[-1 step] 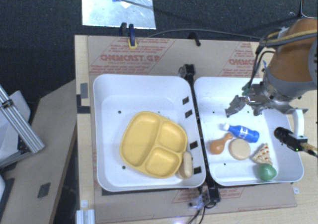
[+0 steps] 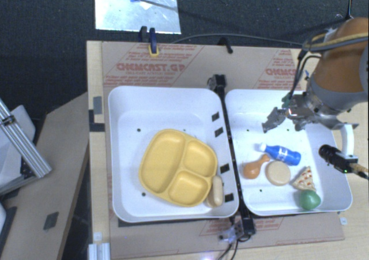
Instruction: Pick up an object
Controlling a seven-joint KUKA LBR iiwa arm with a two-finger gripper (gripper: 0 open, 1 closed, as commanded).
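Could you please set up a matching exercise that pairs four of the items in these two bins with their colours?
Things:
1. Divided plate in the left bin
2. Bottle lying in the right bin
3. Round fruit at the near corner of the right bin
4. Drumstick beside the bottle

Colours:
A. Green
B. Orange-brown
C. Yellow
D. Blue with a white cap

Pairs: 1-C, 2-D, 3-A, 4-B
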